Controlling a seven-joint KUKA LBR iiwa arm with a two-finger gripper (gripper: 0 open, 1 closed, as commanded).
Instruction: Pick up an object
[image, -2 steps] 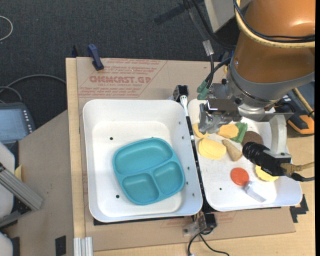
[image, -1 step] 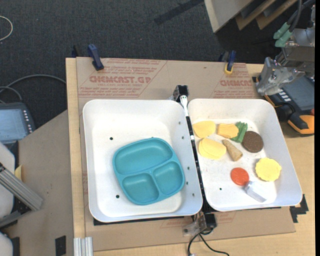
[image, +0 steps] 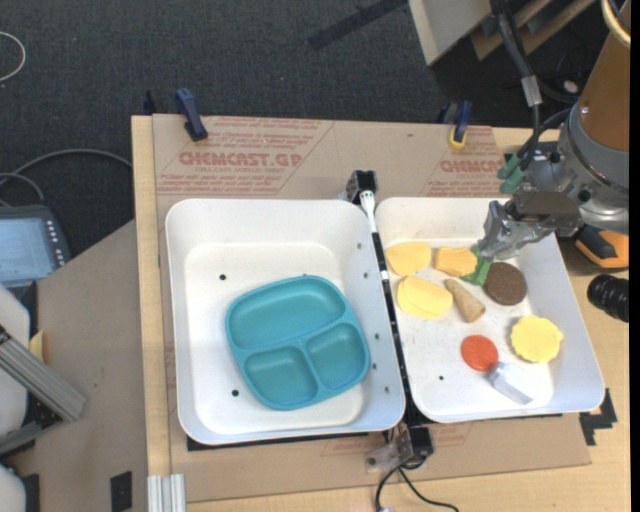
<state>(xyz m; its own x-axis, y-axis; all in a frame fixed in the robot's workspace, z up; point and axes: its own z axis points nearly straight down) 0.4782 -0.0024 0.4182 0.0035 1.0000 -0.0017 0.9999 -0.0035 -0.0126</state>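
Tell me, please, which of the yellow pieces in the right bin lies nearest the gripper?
The small orange-yellow piece, just left of the gripper; the other three yellow pieces lie farther off.

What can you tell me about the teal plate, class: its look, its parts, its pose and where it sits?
The teal plate is a rounded-rectangle divided dish, seemingly smooth plastic. Raised ridges split it into three compartments: one long one along its far side, two smaller ones nearer the camera. It lies flat, right way up, turned slightly askew, on the floor of the left bin, toward that bin's near side. Nothing lies in it, and it touches only the bin floor.
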